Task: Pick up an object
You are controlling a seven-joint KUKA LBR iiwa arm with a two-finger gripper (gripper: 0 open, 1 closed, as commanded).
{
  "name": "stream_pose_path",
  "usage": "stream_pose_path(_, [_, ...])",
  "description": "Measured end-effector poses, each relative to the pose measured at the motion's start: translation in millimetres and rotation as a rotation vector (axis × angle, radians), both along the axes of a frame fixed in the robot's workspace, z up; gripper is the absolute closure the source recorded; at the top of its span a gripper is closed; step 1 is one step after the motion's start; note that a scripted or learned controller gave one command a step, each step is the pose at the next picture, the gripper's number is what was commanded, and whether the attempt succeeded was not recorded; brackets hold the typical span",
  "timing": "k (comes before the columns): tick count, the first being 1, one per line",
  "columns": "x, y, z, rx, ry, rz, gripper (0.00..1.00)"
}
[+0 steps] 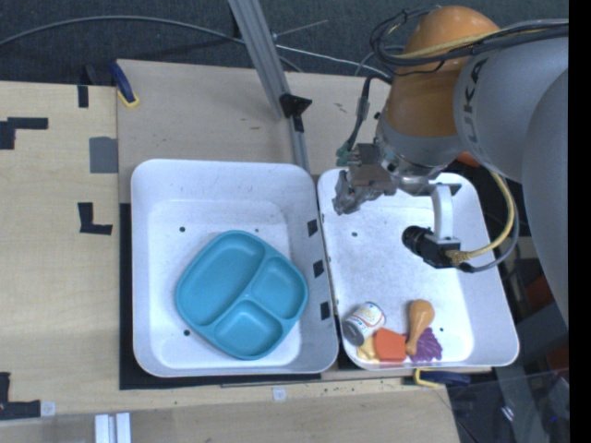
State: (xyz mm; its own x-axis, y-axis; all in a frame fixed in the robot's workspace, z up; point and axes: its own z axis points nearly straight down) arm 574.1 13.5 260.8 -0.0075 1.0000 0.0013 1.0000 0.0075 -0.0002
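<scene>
Small toys cluster in the near corner of the right bin: a white can, an orange block, a tan drumstick and a purple piece. Well apart, the gripper hangs over that bin's far left corner, nothing visible in it. A blue divided plate lies in the left bin.

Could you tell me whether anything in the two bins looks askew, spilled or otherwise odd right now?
Nothing looks spilled or damaged. The blue divided plate lies flat but turned at an angle in the left bin. The small toys are bunched in the right bin's near corner, far from the end effector.
</scene>
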Motion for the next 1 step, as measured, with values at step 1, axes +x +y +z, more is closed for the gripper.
stream_pose_path(1, [20.2,42.5,-0.3,-0.001,0.0,-0.002,1.0])
